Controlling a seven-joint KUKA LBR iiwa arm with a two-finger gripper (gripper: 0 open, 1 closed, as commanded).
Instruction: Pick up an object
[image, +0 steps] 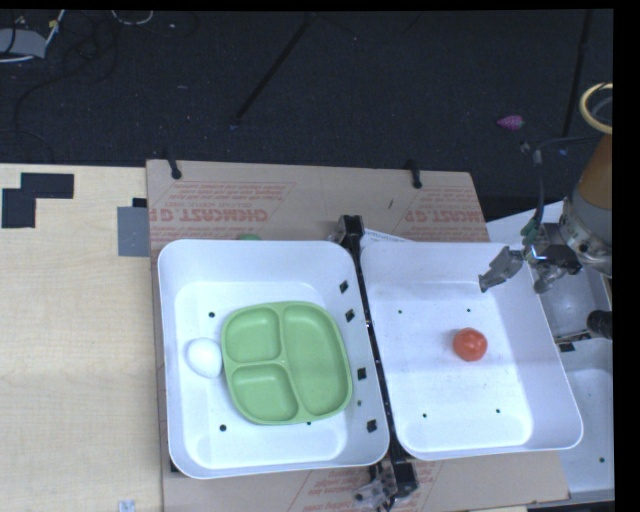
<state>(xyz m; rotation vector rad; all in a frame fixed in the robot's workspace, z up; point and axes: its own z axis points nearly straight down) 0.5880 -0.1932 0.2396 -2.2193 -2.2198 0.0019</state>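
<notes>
a: where's the ball (470, 344)?
b: lying loose in the right bin (420, 420), right of middle.
a: and the hand (522, 264)?
b: over that bin's upper right edge, apart from the ball, fingers spread, holding nothing.
a: so nothing's picked up?
b: no. i'd say the reach, grasp and lift are all left.

- Two white bins, left (190, 290) and right (420, 270), side by side, touching
- Cardboard sheet (300, 205) beneath them
- Pale wooden bench (70, 340)
</notes>
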